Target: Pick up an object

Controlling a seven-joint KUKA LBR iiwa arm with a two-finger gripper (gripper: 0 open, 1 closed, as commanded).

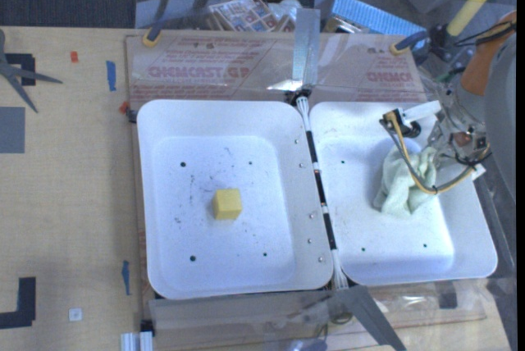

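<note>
White plastic forms both bins, each a shallow tray with rounded corners and a raised rim, set side by side on the bench and meeting along a hinged seam at centre.

Camera view:

1. Left bin point(156, 177). Its floor is flat, scuffed with fine dark specks and marked by a few small holes. A yellow cube point(228, 204) rests near the floor's centre, well apart from every wall. It looks rigid and square-edged, with flat faces a two-finger grip could close on.

2. Right bin point(459, 251). A pale green cloth point(404, 184) lies crumpled at about 2 o'clock from the bin's centre. It is soft, folded on itself, and without fixed shape. A bunched fold gives the fingers something to pinch, which probably explains the arm's position here.

3. Arm point(499, 87). It enters from 3 o'clock, grey with an orange band. The gripper point(439, 151) sits at the cloth's upper right edge, with yellow and black cabling looping across the fabric.

4. Jaw state. Cabling and cloth crowd the fingertips; whether the jaws are apart, together or clamped cannot be told. No object is visibly held.

5. Task status, as a judgement: the pick is not confirmed. The cloth rests on the bin floor.
</note>
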